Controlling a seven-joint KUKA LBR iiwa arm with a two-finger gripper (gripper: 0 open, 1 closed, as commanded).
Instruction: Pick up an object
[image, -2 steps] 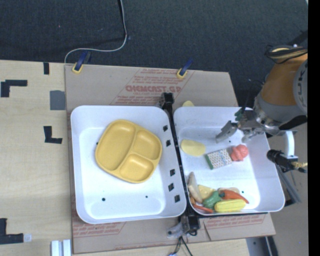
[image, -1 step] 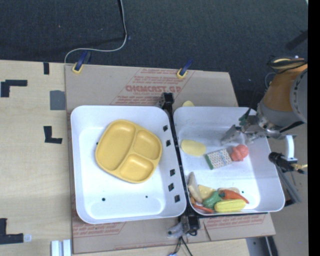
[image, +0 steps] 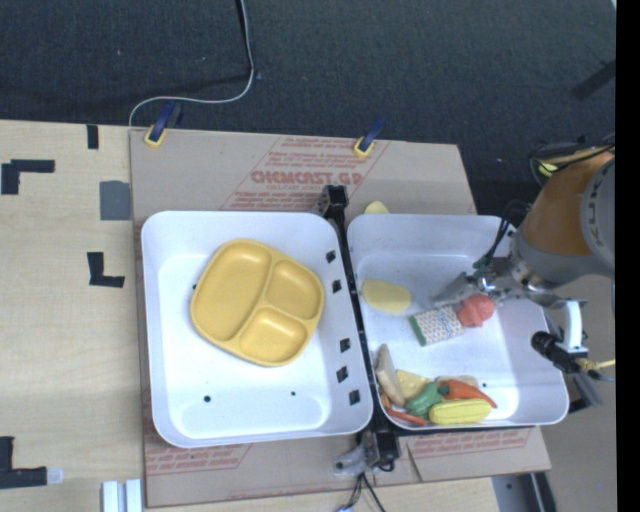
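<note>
The right bin (image: 430, 245) holds several toy items. A pale yellow oval piece (image: 386, 296) lies near its left wall. Right of it, a speckled white and green block (image: 437, 326) sits tilted in the middle. A small red rounded piece (image: 477, 311) touches the block's right end. My gripper (image: 470, 292) hangs low over the bin, right above the red piece and at the block's upper right corner. The view is too blurred to tell whether anything is in its grasp. The grey arm with its orange band (image: 565, 215) comes in from the right.
A heap of toy food (image: 440, 395), yellow, green, orange and red, lies along the right bin's front wall. The left bin (image: 160, 330) holds a yellow divided plate (image: 258, 301). A small yellow thing (image: 375, 209) lies just beyond the right bin's far rim.
</note>
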